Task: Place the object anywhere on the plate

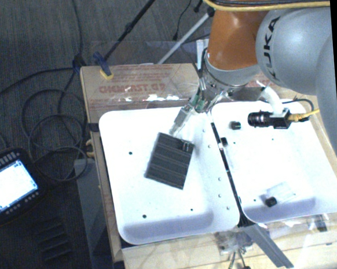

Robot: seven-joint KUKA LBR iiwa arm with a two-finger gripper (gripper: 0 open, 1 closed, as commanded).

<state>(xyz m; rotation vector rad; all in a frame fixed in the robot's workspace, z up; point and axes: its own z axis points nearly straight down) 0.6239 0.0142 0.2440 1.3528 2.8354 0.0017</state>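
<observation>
A dark ribbed plate (169, 160) lies tilted in the left bin (132, 192), right of its middle. My gripper (182, 126) reaches down from the upper right and ends just above the plate's upper right corner. A small dark lump (187, 146) sits at that corner, right under the gripper tip; whether it is held or resting on the plate I cannot tell. In the right bin (310, 166), a small black object (235, 125) lies near the back left. Another small black object (271, 201) lies near the front.
A pale, clear-looking scrap (284, 190) lies beside the front black object in the right bin. The ridge between the two bins (224, 161) runs just right of the plate. The arm's orange band and grey body (247, 32) hang over the back of the bins.
</observation>
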